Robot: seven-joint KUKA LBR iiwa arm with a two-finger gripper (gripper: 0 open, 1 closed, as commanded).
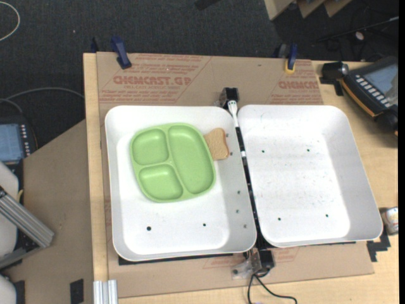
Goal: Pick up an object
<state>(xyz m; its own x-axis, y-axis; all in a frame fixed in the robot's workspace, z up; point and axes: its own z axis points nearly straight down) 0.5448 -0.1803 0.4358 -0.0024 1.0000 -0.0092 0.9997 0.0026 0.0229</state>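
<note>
A green three-compartment plate (172, 162) lies in the left white bin (171, 236), toward its upper half. A small tan piece, like a slice of toast or a cracker (218, 144), rests just right of the plate, touching its rim, near the bin's right wall. The right white bin (304, 176) lies beside it.
Both bins sit on a brown cardboard sheet (158, 75) held by blue clamps (120, 52) at the back. A black clip (229, 97) sits between the bins at the far edge. A teach pendant (373, 87) lies at the right. Cables (259, 277) trail at the front.
</note>
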